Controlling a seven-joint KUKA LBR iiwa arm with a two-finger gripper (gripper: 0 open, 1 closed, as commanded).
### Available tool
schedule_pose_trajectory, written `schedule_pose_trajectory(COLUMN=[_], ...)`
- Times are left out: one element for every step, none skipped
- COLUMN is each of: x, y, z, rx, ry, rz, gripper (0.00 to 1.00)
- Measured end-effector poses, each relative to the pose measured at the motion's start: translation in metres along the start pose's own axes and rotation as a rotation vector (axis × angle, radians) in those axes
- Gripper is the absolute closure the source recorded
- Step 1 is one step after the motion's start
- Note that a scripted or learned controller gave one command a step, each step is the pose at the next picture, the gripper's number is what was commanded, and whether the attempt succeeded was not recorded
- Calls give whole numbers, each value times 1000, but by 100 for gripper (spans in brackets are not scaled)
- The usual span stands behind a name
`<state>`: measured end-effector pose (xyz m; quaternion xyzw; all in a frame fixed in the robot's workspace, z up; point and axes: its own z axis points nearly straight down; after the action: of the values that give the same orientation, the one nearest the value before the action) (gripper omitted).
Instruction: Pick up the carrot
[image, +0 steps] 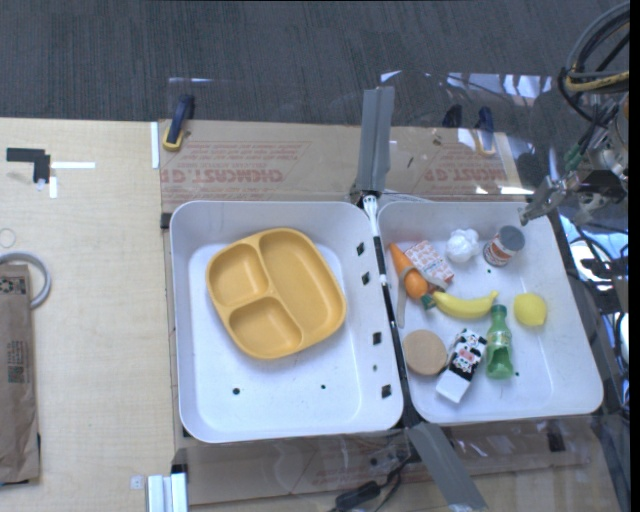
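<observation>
The carrot (404, 263) is orange and lies at the left side of the right bin (560, 395), close to the wall between the two bins, with its thick end toward the banana (463, 304). A printed snack packet (430, 262) touches it on the right. My gripper (536, 206) hangs over the far right corner of the right bin, just beyond a small can (504, 246). It is well to the right of the carrot, and nothing shows in its grasp.
The right bin also holds a white crumpled object (462, 243), a lemon (530, 309), a green bottle (499, 343), a brown disc (426, 352) and a small milk carton (461, 364). A yellow divided plate (276, 292) lies in the left bin (290, 410).
</observation>
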<state>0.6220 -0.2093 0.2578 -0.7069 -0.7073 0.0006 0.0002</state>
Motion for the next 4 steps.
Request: schedule_pose_trajectory(x=[88, 133, 164, 195], y=[30, -44, -70, -82], z=[47, 67, 67, 67], rx=[1, 2, 2, 2], ry=[0, -1, 0, 0], rz=[-90, -113, -92, -411], gripper=[0, 0, 0, 0])
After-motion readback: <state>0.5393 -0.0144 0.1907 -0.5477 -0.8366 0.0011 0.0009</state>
